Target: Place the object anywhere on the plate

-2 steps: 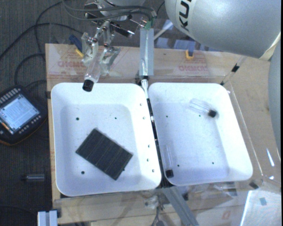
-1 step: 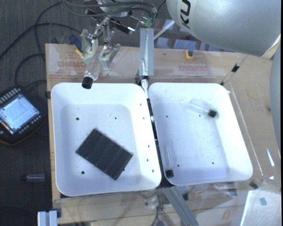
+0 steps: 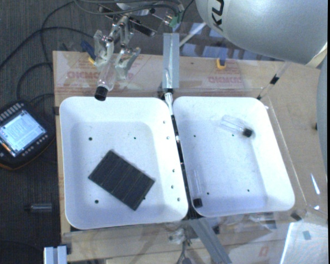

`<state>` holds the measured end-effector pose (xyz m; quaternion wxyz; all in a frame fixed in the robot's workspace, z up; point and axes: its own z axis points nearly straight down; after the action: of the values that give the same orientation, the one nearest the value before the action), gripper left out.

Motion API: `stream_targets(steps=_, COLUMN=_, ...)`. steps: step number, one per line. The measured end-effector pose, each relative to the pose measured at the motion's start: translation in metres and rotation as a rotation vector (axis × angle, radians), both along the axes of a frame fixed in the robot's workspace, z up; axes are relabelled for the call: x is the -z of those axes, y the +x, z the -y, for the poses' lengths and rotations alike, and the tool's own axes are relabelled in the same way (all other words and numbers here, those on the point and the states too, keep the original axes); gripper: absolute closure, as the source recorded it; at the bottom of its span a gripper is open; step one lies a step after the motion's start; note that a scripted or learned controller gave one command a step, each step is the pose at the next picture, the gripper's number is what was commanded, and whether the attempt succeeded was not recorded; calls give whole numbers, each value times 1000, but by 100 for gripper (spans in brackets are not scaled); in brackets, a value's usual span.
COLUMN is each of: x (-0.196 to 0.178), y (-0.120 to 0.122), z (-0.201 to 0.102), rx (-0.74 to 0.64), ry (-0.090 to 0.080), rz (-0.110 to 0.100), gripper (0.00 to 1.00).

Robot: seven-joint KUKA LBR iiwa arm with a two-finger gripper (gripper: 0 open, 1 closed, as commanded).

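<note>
Overhead view, slanted, of a worktop [image 3: 225, 76] w/ two shallow white bins side by side. The grey arm [image 3: 264, 15] comes in from the far right. Its gripper [image 3: 114, 67] hangs over the far edge of the left bin [image 3: 63, 147], near that bin's far-left corner.

The see-through fingers [image 3: 104, 48] look clamped on the upper end of a capped tube [image 3: 104, 84]. It is clear plastic w/ a black cap at its lower end. The tube hangs tilted, cap toward the left, and the cap sits over the bin's far-left rim.

The plate [image 3: 121, 179], a dark ribbed rectangle, lies flat on the left bin's floor. It is turned at a diagonal, toward the near side, well apart from the held tube.

The right bin [image 3: 275, 147] holds two more of the same kind:
- A second tube [image 3: 235, 126] lies in the far part, black cap pointing right.
- A third tube [image 3: 196, 188] lies along the left wall, black end at the near corner.

Off the worktop, far left, is a handheld control unit [image 3: 16, 132] w/ a lit screen. A small dark cylinder [image 3: 39, 207] lies on the floor nearer to the viewer.
</note>
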<state>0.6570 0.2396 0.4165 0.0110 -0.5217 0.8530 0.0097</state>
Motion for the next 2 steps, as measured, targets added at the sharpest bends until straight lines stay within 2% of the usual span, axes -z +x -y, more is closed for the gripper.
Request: stream_targets(steps=2, x=-20, y=1, z=-3, rx=2, ry=14, rz=5, gripper=100)
